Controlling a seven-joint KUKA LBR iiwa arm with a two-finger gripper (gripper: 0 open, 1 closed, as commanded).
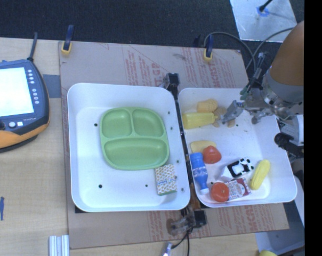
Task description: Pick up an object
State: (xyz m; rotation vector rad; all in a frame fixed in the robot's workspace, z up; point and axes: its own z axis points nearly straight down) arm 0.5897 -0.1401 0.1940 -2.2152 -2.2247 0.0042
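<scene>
Light wood table [27, 196] w/ a brown cardboard sheet [150, 63] under two shallow white bins; dark carpet beyond the far edge.

Pincer [231, 115] sits over the far part of the right bin [281, 193], fingers [228, 112] spread apart, nothing between them. Arm [286, 63] comes in from the right, orange band above grey wrist, cables looping off it.

Just beside the pincer tips, on the left: a small tan piece [219, 112], a pale yellow block [206, 106] at the far wall, and a longer yellow block [198, 120] in front of it, near the divider side. None touched as far as can be seen.

Further toward the near side of the same bin: another yellow piece [202, 145] w/ a red round item [211, 154] against it, a blue-and-white tube [199, 170] lying along the left wall, a red ball [219, 191] next to a red-white packet [237, 188], a black-and-white object [239, 168], and a yellow corn-like item [259, 174] near the right wall.

Left bin [83, 191]: green three-section plate [134, 138] in the middle, small patterned packet [166, 179] just beside its near right corner.

Far left of table: a teach pendant [16, 103] w/ bright screen, orange-grey casing. Yellow-blue clamps [66, 41] pin the cardboard at the far edge.
</scene>
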